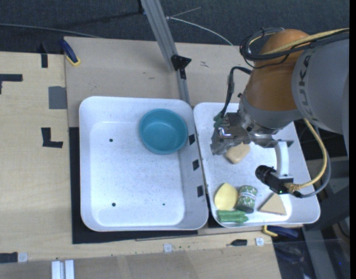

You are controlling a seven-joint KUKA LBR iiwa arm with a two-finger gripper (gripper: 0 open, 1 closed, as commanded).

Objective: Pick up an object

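Note:
My gripper [227, 142] hangs low over the upper middle of the right bin [208, 173]. A pale beige lump [237, 153] lies right beside its fingers, partly under them. Toward the bin's front lie a yellow lemon-like object [225, 196], a small green can [246, 199], a green pod [232, 217] and a tan wedge [274, 204]. The arm's orange band and grey wrist hide the bin's far right part.
The left bin [108, 173] holds a blue bowl [162, 131] at its far right corner. A grey metal pole [165, 39] slants down to the seam between the bins. A black cable and connector [272, 179] hang off the wrist above the tan wedge.

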